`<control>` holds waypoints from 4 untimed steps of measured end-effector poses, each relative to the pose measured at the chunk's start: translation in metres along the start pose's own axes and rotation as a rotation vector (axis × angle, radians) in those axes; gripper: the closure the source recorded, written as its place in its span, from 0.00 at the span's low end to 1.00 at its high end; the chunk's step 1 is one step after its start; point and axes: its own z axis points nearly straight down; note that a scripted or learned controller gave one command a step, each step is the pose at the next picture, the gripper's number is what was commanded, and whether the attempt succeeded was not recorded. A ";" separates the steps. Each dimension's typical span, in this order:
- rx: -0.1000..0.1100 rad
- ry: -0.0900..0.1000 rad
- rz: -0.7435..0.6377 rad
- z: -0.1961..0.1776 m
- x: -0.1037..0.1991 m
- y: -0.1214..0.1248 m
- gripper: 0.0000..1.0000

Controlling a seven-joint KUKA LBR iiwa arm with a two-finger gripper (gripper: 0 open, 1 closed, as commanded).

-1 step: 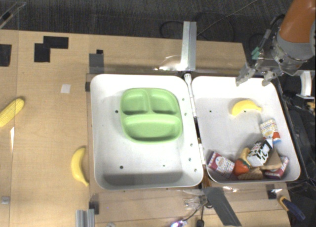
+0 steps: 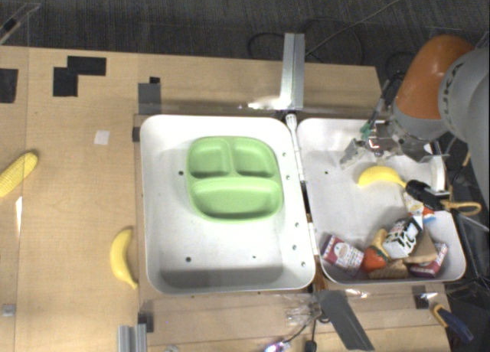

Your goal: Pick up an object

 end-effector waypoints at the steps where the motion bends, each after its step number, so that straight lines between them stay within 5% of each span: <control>1: -0.005 0.000 -0.057 0.012 -0.009 -0.048 0.00; 2: -0.009 -0.002 -0.202 0.011 -0.034 -0.113 0.00; 3: -0.010 -0.005 -0.640 0.011 0.011 -0.056 0.00; 4: -0.004 -0.002 -0.724 0.013 0.030 0.017 0.00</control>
